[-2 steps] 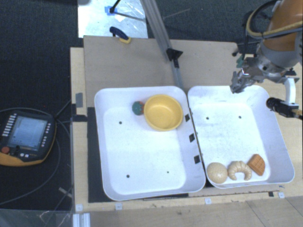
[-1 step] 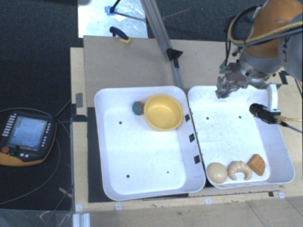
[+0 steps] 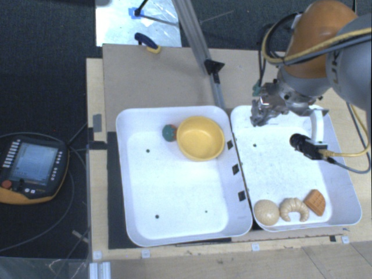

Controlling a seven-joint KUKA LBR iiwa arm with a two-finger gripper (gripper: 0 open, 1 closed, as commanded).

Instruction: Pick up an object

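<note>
As we read the scene from the near edge of the table [image 3: 116,74] outward, we find three items lined along the near wall of the right shallow white plastic bin [image 3: 343,214]: a round pale bread roll [image 3: 267,211], a curved beige croissant [image 3: 294,208] just beside it, and a small orange-brown waffle-patterned biscuit [image 3: 315,201] just beside that. None of them is lifted.

We locate the left shallow white plastic bin [image 3: 174,225] alongside. At its far end sits a round yellow plastic bowl [image 3: 200,138], upright, with a small dark green ball [image 3: 169,132] touching its left side.

We see the jaws [image 3: 260,116] of the grey arm with the orange band [image 3: 325,34] hovering over the far left corner of the right bin, well apart from the three food items. We cannot tell whether they stand wide or narrow.
</note>
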